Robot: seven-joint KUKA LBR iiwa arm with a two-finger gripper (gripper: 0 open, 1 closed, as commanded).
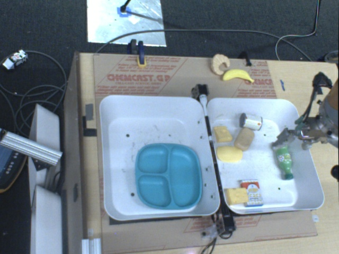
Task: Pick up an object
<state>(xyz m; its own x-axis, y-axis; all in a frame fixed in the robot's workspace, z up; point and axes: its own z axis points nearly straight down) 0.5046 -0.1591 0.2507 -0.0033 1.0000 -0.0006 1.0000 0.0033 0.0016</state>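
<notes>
1. We saw a bench topped with printed brown cardboard
2. Two shallow white bins sat side by side on it, the left bin and the right bin
3. A banana and a tan ring-shaped piece lay on the cardboard behind the right bin

Glossy blue plastic tray in smooth white plastic bin, cardboard bench.
</notes>
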